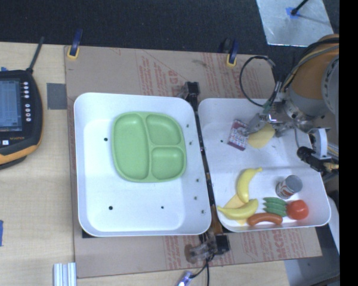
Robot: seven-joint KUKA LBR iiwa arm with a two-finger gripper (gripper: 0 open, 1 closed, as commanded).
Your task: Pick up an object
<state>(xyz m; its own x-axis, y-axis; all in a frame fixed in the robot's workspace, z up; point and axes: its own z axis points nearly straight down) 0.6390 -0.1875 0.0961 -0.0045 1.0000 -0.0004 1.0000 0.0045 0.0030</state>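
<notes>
The right bin [218,121] holds several small items. A pale yellow rounded piece [261,138] lies near its far side, with a small pink and grey packet [237,134] just to its left. My gripper [268,120] hangs low right over the pale yellow piece, reaching in from the right, and its tip partly covers the piece's top edge. Nearer the front lie two bananas [246,185], a small can [289,185], a red tomato [297,209], a green vegetable [275,204] and a reddish sausage [264,220].
The left bin [92,207] holds a green divided plate [149,146]. A teach pendant [9,117] lies on the bench at far left. Black cables [255,82] loop behind the right bin beside the arm [313,85].
</notes>
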